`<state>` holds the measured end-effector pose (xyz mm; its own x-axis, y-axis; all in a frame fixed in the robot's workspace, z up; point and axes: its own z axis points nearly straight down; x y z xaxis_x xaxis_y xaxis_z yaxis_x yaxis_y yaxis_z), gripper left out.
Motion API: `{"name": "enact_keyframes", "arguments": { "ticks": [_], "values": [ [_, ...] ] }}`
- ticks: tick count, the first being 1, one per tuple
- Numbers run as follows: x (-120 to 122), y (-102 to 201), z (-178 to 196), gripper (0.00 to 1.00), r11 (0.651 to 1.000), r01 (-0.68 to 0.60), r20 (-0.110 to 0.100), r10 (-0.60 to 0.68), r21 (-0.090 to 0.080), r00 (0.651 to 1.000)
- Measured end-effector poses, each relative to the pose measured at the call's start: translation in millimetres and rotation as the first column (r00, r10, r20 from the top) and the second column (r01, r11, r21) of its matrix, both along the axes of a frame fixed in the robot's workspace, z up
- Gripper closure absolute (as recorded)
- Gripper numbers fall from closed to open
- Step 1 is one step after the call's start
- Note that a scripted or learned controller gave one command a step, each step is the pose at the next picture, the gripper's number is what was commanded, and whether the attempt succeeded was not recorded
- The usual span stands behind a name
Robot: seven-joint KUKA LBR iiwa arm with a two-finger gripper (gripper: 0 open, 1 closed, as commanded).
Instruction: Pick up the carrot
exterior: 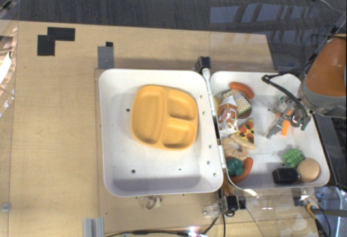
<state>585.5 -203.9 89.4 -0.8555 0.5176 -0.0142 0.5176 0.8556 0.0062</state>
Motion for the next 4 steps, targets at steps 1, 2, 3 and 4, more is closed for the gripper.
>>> {"name": "enact_keyframes", "arguments": {
  "ticks": [1,2,3,4],
  "values": [
    [-26.9,22.0,0.7,0.00,1.000,-0.003,0.000,0.003,-0.001,1.000],
    [-89.5,-4.3,50.6,0.00,0.999,-0.034,-0.005,0.034,-0.003,0.999],
    [-88.1,-1.4,3.2,0.00,0.870,-0.492,0.008,0.492,-0.018,0.870],
    [-8.0,-0.2,73.0,0.00,0.899,-0.437,0.002,0.437,-0.010,0.899]
  ]
}}
